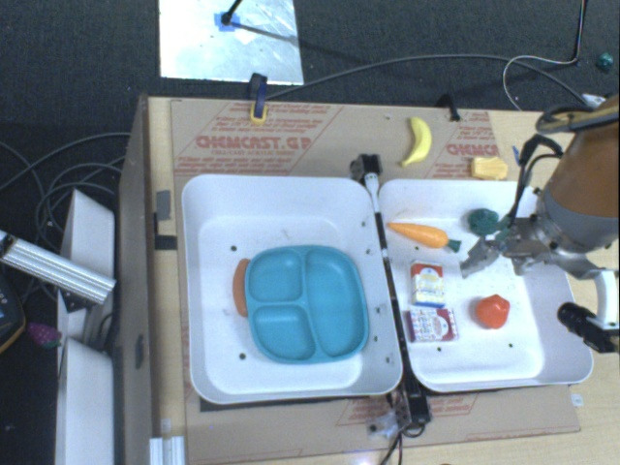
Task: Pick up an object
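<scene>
- Left bin (208,260): you have a blue divided plate (307,303) lying flat in the middle. An orange sausage-shaped piece (238,287) lies against the plate's left edge, partly tucked under it.
- Divider between the bins: a black clip (368,168) sits at the far end.
- Bench board behind the bins: a banana (418,140) lies just beyond the right bin (542,356), and a yellow block (489,168) sits to its right, near the arm.
- Right bin, far side: a carrot (418,232) lies crosswise, tip pointing left, with a dark green lump (482,221) just to its right.
- Right bin, middle: a small red-and-white carton (427,284) lies flat, with a second printed packet (430,325) just in front of it. A red tomato-like piece (492,311) sits to their right, apart from both.
- Gripper (481,254): it hangs over the right bin between the green lump and the red piece. You cannot tell from this angle whether it is released or clenched; nothing is visibly grasped.
</scene>
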